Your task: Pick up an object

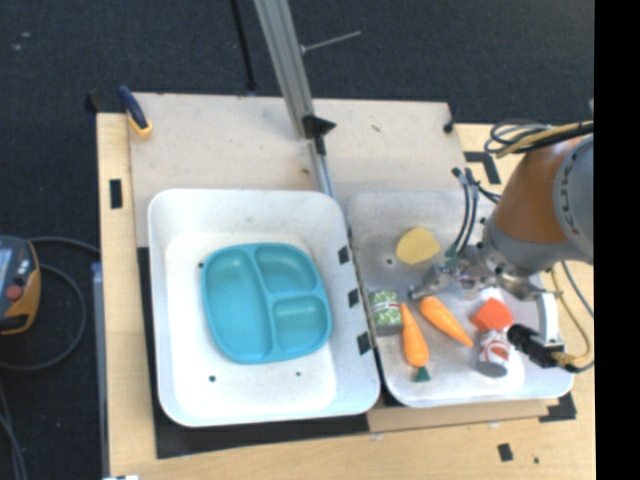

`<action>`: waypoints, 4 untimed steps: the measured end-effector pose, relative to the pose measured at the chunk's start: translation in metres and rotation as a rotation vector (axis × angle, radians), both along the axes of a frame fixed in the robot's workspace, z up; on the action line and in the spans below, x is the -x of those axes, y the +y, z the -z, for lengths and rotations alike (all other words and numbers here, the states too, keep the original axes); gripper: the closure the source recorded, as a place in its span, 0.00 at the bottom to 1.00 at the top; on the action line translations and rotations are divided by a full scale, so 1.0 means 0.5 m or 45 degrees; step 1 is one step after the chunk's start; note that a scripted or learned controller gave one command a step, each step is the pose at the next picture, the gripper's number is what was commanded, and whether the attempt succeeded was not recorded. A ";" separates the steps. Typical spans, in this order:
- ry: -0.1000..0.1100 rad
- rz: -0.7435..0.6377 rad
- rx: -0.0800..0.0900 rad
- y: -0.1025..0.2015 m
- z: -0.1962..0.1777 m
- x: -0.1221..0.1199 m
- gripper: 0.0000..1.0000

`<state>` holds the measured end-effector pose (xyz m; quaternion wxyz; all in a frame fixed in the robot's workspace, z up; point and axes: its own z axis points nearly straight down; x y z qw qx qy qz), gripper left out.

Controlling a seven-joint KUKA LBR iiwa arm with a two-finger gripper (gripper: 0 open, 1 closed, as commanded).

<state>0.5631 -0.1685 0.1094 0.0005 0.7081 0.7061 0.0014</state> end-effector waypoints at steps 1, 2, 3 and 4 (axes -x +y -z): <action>-0.014 0.001 0.004 -0.003 0.004 -0.010 0.00; -0.003 0.006 0.001 -0.003 -0.006 -0.003 1.00; -0.007 -0.008 0.004 0.004 -0.134 -0.009 1.00; -0.005 -0.008 0.003 0.001 -0.202 -0.013 1.00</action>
